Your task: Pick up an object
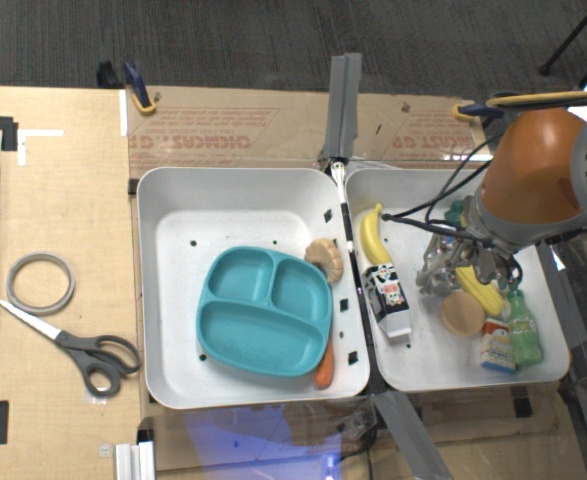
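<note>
Above the right bin [553, 363] the arm [533, 168] is hung, its gripper [460, 268], whose state cannot be told, poised beside a banana [480, 290], which should be approached squarely and closed on firmly.

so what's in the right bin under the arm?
In the right bin: a banana by the divider, a black-and-white carton, a tan round item, a green bottle, a small carton. The gripper partly covers a second yellow piece; anything beneath the arm is hidden.

Gripper [460, 268] low in right bin [413, 363] — beside banana [373, 235]; teal tray [265, 311] in left bin [173, 268].
</note>
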Controlling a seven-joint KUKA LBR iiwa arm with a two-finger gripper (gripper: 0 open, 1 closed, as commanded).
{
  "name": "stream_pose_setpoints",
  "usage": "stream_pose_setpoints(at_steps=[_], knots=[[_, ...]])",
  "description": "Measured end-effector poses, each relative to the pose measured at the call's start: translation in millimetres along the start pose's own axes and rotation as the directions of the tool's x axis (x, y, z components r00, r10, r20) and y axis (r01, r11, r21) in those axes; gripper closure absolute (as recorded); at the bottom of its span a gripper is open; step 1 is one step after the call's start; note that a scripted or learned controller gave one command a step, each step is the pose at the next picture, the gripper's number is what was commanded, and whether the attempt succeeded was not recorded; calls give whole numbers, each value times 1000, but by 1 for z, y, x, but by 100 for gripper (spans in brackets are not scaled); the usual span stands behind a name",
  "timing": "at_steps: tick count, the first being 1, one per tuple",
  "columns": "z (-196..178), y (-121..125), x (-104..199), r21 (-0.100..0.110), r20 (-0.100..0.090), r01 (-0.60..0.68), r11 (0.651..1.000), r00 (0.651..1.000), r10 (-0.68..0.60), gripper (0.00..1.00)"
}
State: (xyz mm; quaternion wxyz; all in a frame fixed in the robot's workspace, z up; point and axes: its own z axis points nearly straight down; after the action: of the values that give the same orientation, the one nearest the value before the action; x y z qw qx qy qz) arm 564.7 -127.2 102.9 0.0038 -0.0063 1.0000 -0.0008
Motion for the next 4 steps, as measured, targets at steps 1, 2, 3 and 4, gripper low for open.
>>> stream_pose_setpoints(at_steps=[1, 2, 3, 4], knots=[[0, 0, 0, 0, 0, 0, 1000, 1000, 0, 0], [-10, 0, -2, 1, 4, 2, 1000, 1000, -2, 100], [-10, 1, -2, 1, 4, 2, 1000, 1000, -2, 0], [-20, 0, -3, 3, 9, 4, 1000, 1000, -4, 100]])
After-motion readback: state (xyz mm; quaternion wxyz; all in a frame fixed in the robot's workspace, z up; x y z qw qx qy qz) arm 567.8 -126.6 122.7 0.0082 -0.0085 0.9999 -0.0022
